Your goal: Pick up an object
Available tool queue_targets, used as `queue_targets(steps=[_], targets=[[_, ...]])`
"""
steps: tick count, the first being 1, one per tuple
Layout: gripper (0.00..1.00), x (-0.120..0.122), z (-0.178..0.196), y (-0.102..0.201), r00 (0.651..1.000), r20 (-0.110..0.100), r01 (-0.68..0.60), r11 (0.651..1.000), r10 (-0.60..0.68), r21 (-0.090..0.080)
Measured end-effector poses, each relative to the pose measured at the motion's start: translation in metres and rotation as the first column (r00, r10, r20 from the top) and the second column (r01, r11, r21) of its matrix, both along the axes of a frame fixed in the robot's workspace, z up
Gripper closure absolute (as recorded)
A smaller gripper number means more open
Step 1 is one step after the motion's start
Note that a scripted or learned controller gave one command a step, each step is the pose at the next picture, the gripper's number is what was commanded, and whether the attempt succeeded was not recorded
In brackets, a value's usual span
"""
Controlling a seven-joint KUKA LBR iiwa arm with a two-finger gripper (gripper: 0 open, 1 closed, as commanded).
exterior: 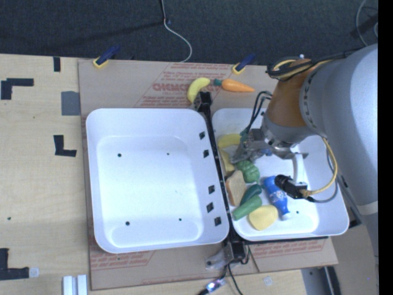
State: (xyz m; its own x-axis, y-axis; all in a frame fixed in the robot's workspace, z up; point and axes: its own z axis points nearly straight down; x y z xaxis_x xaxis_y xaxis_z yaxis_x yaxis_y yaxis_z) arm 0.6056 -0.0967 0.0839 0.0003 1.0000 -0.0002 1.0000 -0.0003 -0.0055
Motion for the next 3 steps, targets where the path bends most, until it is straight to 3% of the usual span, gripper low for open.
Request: queue_targets(steps=[1,2,3], targets=[[1.0,-0.086,0.001,-0.021,1.0,-0.001,0.004,1.0,-0.004,0.001],[1.0,-0.009,0.107,0.041,1.0,0.018,-0.01,1.0,0.01,0.0],[1.0,-0.04,0.109,0.082,1.0,0.002,-0.004,1.0,0.004,0.001]])
